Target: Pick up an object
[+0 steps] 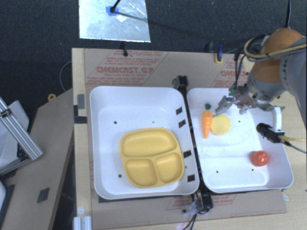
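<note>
In the right bin (240,181) lie an orange carrot with a green top (206,121), a pale yellow round piece (221,125) touching its right side, and a red tomato (259,158) near the front right. My gripper (232,108) hovers over the back of this bin, just above and right of the yellow piece. It is open, with nothing between its fingers. One fingertip (221,106) points down-left toward the carrot's top.
The left bin (108,109) holds a yellow divided plate (151,156). A black clamp strip (188,133) runs between the bins. A white bracket with a black plug (269,132) hangs from the arm over the right bin's right side.
</note>
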